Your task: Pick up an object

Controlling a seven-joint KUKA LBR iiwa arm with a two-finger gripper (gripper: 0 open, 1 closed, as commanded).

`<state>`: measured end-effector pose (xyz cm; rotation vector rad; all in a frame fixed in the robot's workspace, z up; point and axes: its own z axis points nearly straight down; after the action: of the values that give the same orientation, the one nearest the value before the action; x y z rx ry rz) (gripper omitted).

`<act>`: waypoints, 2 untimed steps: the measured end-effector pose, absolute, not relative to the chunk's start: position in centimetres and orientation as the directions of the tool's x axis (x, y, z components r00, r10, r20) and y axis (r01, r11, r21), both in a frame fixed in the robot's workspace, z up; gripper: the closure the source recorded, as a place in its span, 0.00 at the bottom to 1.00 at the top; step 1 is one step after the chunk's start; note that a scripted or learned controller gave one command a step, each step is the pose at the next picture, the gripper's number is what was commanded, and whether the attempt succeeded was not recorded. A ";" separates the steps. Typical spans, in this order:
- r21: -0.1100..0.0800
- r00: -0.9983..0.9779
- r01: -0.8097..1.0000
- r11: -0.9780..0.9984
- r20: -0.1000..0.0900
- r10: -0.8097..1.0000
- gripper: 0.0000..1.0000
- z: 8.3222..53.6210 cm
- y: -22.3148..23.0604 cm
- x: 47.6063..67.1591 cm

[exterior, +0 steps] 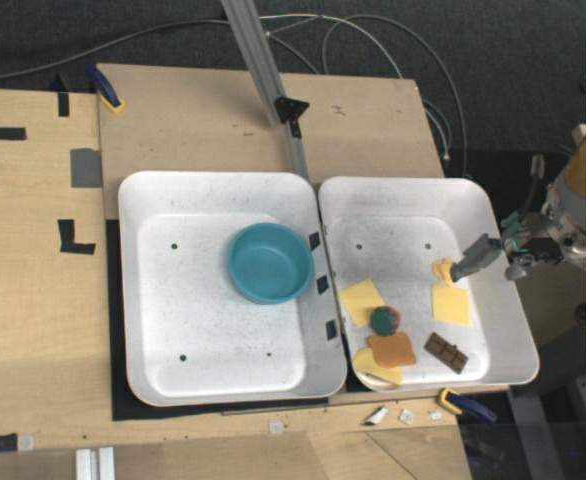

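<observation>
The right bin (403, 200) holds several small items. A yellow slice (360, 300) lies beside a green and red ball (384, 319), with an orange toast-like piece (391, 349) just below them. Further right are a brown chocolate bar (445, 351), a second yellow slice (452, 306) and a small yellow bit (440, 268). My gripper (471, 260) reaches in from the right, low over the bin's right side, its tip right next to the small yellow bit. I see nothing held in it. A blue bowl (269, 262) sits in the left bin (173, 203).
A slanted metal pole (258, 53) rises from a mount behind the bins, and cables loop across the back. A pale yellow piece (371, 370) lies partly under the toast. Small clamps (463, 403) sit at the bench's front right and back left (106, 88).
</observation>
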<state>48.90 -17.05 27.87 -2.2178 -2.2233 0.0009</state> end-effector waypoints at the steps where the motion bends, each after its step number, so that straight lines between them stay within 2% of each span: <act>1: -0.001 -0.002 1.000 0.002 0.000 1.000 0.00 27.9 -17.1 48.9; 2: -0.008 -0.001 1.000 0.001 0.002 1.000 0.00 21.5 -17.2 48.8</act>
<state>48.85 -17.17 21.46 -2.2157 -2.2170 0.0071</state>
